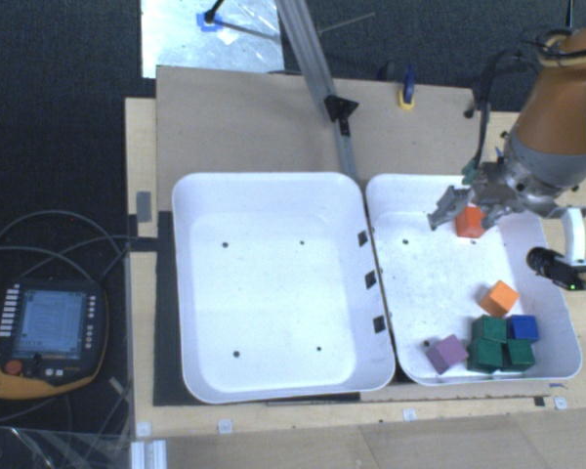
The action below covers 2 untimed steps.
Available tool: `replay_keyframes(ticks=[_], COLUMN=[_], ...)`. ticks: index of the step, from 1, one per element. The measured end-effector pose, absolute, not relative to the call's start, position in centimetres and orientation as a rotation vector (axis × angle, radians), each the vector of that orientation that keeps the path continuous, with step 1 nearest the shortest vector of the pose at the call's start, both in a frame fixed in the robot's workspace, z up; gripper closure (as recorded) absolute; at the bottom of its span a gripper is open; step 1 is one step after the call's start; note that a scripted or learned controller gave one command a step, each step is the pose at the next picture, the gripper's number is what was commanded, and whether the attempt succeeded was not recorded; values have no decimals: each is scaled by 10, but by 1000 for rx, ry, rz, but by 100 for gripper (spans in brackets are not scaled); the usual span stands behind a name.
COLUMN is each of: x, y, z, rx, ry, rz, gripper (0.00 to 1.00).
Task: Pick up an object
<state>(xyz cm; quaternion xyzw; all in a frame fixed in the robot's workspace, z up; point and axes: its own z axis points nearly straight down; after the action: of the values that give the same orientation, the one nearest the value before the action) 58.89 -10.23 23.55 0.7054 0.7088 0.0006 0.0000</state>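
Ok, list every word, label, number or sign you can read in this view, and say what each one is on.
No text here can be read.
Grey handheld control pendant left of the bench: its screen shows content, too blurred to read.
Small grey tag at the bench's left edge: no legible marks.
Coloured blocks, such as the orange cube in the right white bin: plain faces.

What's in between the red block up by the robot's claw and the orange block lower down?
Nothing. In the camera view, only bare white bin floor lies between the red block and the orange block.
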Motion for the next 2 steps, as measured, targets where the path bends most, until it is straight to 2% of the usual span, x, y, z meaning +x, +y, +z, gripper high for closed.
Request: replay_keyframes(ticks=[1,2], x=[589,582], y=[-102,-98], z=[236,190], rx=[2217,2221], ry=[2225,2226], rz=[3,-3], gripper=[0,0])
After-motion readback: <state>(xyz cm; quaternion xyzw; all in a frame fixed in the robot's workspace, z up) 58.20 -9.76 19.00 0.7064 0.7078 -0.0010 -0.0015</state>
